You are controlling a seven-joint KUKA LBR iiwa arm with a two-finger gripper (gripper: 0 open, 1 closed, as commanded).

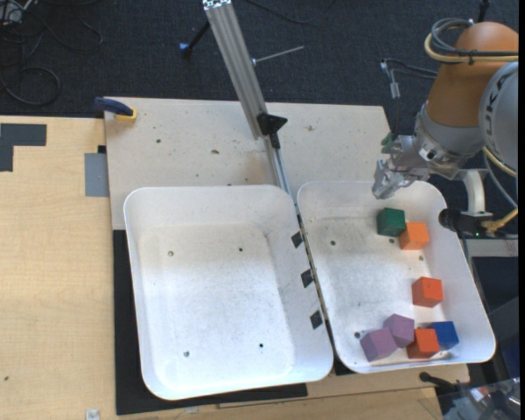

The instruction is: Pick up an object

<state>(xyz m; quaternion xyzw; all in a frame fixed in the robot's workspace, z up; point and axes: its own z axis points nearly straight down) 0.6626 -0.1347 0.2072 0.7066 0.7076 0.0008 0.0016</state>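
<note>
You see two shallow white bins, the left one and the right one, of smooth plastic with a faint sheen, their floors speckled with dark flecks. The small blocks look matt, among them the green cube and the orange cube. The pale bench top has a wood grain, and the slanted grey rail looks like brushed metal.

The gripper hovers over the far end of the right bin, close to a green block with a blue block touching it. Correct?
Not quite. The block touching the green block is orange, not blue. The camera view shows this; the gripper is indeed over the right bin's far end.
</note>
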